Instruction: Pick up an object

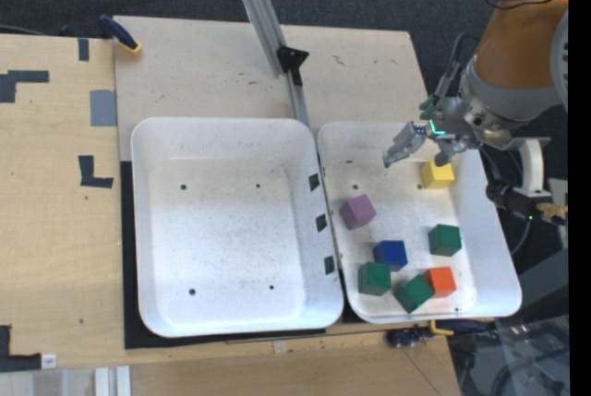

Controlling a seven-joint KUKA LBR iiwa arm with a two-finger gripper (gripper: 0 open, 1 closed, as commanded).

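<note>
The right bin [489, 228] holds several small blocks. A yellow block [437, 174] lies near its far right side and a purple block [357, 210] sits toward the left wall. Nearer the front are a blue block [391, 253], three green blocks [444, 239] [375, 278] [414, 293] and an orange block [441, 280]. My gripper [422, 152] hangs over the far part of this bin, just above and left of the yellow block. Its fingers are spread open, one grey finger [401, 149] pointing left, with nothing between them.
The left bin [148, 200] stands beside the right one, sharing a middle rim. A slanted metal rail [263, 11] runs from the top down to the bins' junction. A blue and yellow tool [120, 34] lies on the board at far left.
</note>
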